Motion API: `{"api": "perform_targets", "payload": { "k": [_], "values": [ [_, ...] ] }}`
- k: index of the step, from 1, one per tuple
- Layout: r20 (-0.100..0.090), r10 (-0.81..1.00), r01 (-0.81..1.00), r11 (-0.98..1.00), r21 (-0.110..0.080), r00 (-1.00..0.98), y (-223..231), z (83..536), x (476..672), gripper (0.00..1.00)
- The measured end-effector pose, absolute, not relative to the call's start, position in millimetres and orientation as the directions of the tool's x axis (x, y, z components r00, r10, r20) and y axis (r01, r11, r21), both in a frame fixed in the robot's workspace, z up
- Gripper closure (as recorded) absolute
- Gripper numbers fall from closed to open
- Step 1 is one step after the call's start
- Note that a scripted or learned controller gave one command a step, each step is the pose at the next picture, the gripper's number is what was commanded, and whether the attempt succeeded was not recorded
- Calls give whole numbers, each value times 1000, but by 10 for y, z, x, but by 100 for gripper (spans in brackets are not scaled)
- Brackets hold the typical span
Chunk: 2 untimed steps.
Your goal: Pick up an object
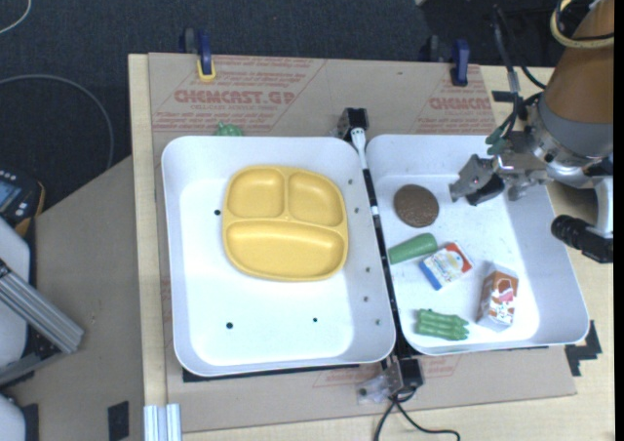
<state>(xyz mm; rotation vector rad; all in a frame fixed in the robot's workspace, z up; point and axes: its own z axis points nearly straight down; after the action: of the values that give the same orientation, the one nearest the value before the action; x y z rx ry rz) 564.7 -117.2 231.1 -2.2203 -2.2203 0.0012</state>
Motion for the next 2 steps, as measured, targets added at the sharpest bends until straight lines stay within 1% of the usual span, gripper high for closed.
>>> {"api": "perform_targets", "payload": {
  "k": [1, 2],
  "values": [
    [4, 1000, 1000, 1, -11, -1, -894, 1465, 5439, 0],
    [3, 1000, 1000, -4, -9, 4, -1063, 1202, 4824, 0]
  ]
}}
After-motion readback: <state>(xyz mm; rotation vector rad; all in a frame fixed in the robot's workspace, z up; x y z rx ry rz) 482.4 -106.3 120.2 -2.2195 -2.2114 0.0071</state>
